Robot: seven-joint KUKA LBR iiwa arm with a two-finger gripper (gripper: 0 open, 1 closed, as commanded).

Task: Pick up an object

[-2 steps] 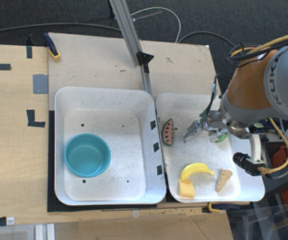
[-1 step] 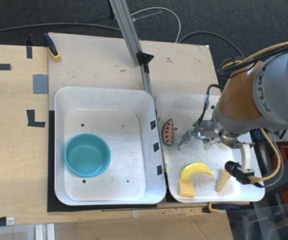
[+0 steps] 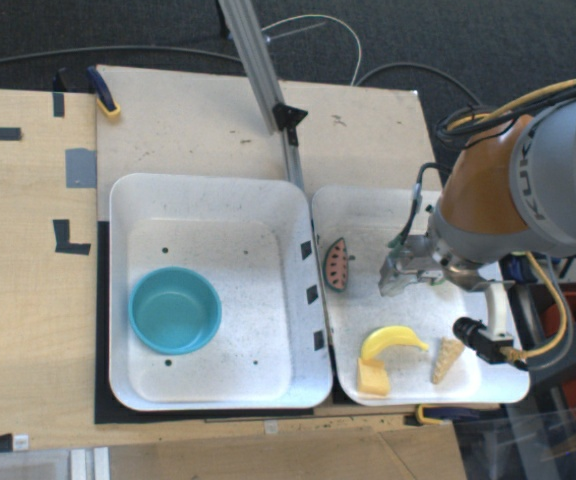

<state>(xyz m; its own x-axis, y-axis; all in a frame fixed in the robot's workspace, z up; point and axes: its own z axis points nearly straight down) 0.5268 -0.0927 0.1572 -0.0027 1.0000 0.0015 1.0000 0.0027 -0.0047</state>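
Two shallow white bins sit side by side on the bench: the left bin (image 3: 128, 218) and the right bin (image 3: 358, 208). A blue bowl (image 3: 175, 310) stands upright in the near-left part of the left bin. Four objects lie in the right bin: a watermelon slice (image 3: 336, 264) against the left wall, a banana (image 3: 392, 341) toward the near side, a yellow block (image 3: 373, 378) touching the banana's lower end at the near edge, and a tan cone-shaped piece (image 3: 448, 360) just right of the banana. The arm (image 3: 503, 188) reaches in from the right, and the gripper (image 3: 400, 278) is lowered over the middle of the right bin, between the watermelon slice and the banana, apart from both. Nothing is visible between its tips; whether they stand apart or together cannot be determined. A grey metal post (image 3: 253, 48) slants across the bench behind the bins.
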